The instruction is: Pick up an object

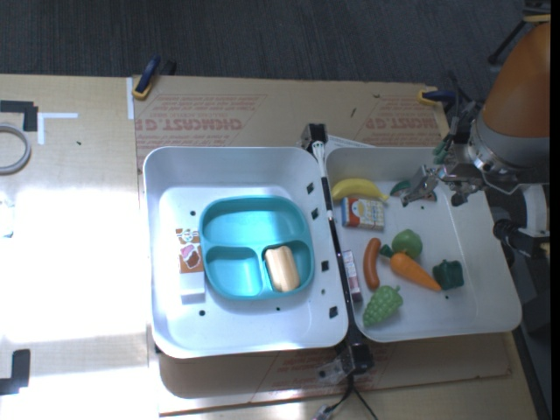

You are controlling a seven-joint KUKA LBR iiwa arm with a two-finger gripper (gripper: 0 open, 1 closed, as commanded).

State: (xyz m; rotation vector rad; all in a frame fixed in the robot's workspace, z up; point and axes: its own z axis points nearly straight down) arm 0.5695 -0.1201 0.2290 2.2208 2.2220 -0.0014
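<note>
Two bins are set side by side on the counter (79, 234). A divided tray (254, 248) holding a bread roll (282, 268) is placed in the left bin (166, 234). A banana (357, 188), carrot (413, 271), sausage (373, 262) and grapes (383, 304) are scattered in the right bin (481, 278).

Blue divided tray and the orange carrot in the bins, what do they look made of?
Blue divided tray: looks like moulded plastic, smooth and uniform in colour with rounded compartment walls and a soft sheen. Orange carrot with green top: probably toy plastic, judging by its even, saturated colour and simple shape; rubber or foam can't be ruled out.
</note>
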